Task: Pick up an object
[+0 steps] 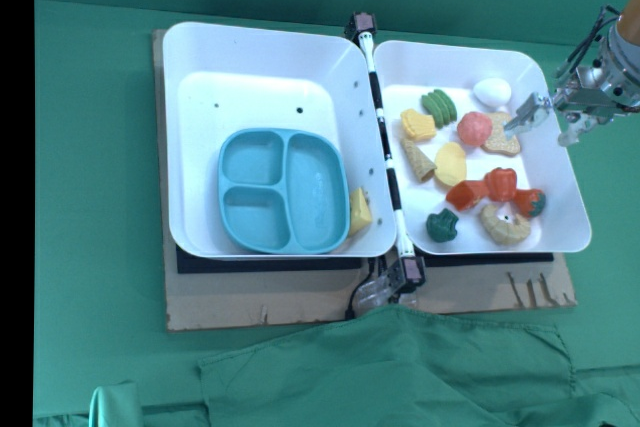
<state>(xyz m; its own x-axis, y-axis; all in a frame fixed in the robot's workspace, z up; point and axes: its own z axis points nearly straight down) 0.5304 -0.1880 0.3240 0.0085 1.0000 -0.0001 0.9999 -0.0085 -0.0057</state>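
Note:
The right bin holds several toy foods: a white egg, a green pea pod, a yellow piece, a pink-red fruit, a tan slice, a cone, a yellow chip, red pieces, a green broccoli and a tan piece. My gripper hangs over the bin's right rim, fingers spread apart, nothing between them. One fingertip sits just above the tan slice.
The left bin holds a teal divided plate with a yellow block beside its right edge. A black-and-white divider bar joins the bins. Green cloth bunches at the front.

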